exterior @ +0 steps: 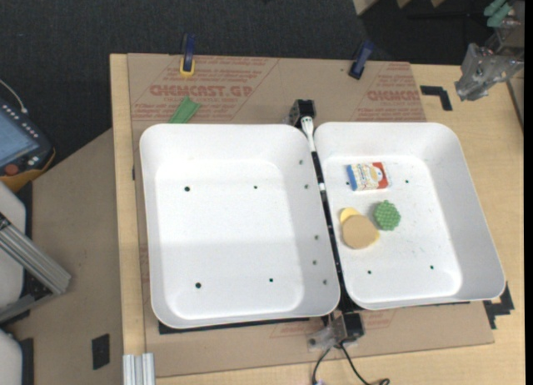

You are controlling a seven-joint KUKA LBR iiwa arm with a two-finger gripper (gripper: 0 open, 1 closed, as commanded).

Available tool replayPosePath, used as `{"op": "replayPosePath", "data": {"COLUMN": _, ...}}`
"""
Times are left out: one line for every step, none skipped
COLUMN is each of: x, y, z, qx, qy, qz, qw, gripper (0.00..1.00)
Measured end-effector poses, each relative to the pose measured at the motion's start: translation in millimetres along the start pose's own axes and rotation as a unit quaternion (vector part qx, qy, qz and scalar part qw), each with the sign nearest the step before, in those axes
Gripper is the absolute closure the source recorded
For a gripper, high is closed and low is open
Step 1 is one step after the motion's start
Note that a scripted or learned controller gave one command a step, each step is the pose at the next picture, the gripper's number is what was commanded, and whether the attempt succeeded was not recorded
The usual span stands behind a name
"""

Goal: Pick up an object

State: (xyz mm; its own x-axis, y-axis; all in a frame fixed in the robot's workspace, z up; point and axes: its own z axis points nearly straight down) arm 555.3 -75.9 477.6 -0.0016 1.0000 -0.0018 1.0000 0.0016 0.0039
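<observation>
Gripper (481, 71): upper right of the frame, off the bins; finger state cannot be told.
Right bin (466, 208): small box (367, 177), green ball (386, 216), tan disc (360, 232), clustered centre-left.
Left bin (166, 208): centre-left of frame.

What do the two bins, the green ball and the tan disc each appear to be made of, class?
Bins: probably moulded plastic, smooth white with a soft sheen and rounded corners. Green ball: perhaps rubber or soft plastic, matt, with a bumpy, knobbly surface. Tan disc: possibly wood or cork, flat, dull and even in colour; unclear.
</observation>
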Motion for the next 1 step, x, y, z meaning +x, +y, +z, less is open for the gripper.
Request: {"op": "replayPosePath", "data": {"x": 30.8, "y": 13.7, "z": 84.6, "qx": 0.007, "qy": 0.002, "qz": -0.001, "qw": 1.0, "gripper": 1.0}}
